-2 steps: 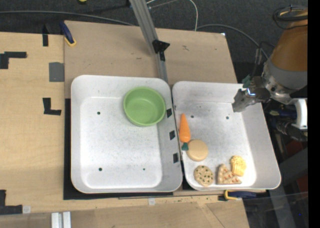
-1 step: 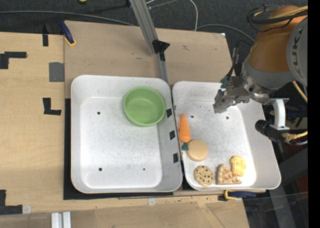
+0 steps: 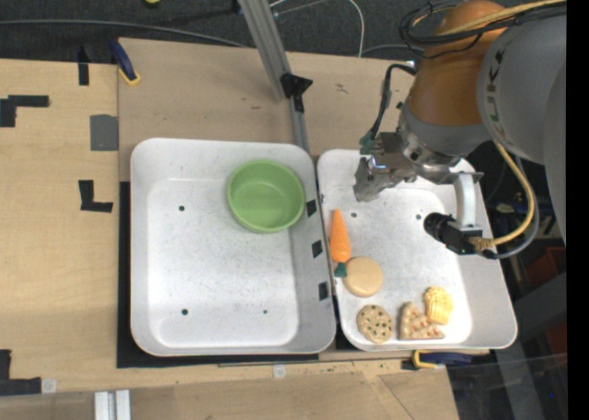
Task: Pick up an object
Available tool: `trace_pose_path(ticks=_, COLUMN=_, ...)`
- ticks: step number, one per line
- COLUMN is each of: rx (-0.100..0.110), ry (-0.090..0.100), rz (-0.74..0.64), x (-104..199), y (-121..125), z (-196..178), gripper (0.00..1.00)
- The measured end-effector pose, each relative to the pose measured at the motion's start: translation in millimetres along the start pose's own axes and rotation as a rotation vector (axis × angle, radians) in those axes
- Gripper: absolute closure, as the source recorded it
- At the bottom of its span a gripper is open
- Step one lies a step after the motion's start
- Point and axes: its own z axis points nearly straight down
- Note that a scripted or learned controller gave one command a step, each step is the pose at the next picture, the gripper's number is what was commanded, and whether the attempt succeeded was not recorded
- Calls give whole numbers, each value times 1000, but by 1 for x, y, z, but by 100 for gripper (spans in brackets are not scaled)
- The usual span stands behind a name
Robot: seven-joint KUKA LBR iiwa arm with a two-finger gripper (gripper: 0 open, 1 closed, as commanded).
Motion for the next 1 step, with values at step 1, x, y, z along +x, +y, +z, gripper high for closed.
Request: trace_pose_path(ticks=1, rx=2, ry=-1, rz=2, x=47, y=1, z=14, gripper=100)
